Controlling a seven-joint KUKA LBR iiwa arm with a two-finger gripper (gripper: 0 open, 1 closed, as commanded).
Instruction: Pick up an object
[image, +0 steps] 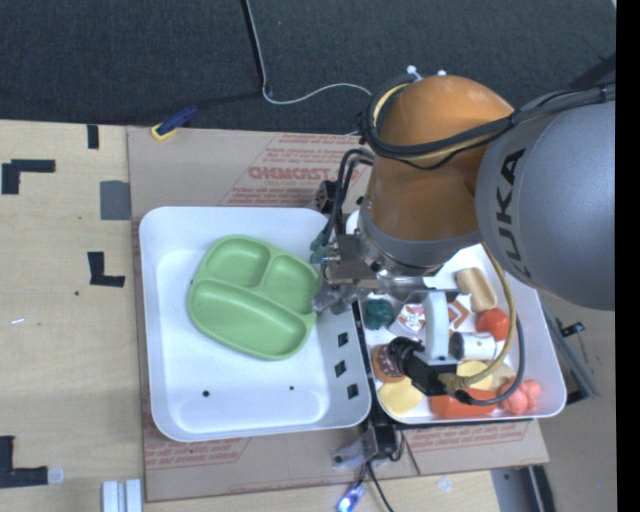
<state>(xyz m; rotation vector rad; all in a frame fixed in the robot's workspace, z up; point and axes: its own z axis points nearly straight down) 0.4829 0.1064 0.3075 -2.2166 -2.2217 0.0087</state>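
Far as I can see, the pick isn't done yet. Nothing is visibly lifted, and the tool sits low over the far-left part of the right bin, tucked under the arm and its fat orange wrist. I honestly can't tell if it's open or closed, or whether it has anything in it. My guess for the target is the dark green piece, which lies in the right bin just beside the tool, close to the wall next to the left bin. What's left, I reckon, is to actually get hold of something and raise it clear. The right bin is a crowded mess. There's a red-and-white packet right next to the green piece and a brown round thing just nearer. A yellow disc-ish thing sits by the near edge, with a tan cylinder further right. There's also an orange-red lump, a white cylinder and some pink bits in the near-right corner. Packed that tight, the neighbours could easily get nudged or dragged along. The left bin holds just a green divided plate, well apart from the clutter. Its right rim does come near the tool's body, so a sideways move that way looks awkward to me. Both bins rest on a cardboard sheet on the desk.
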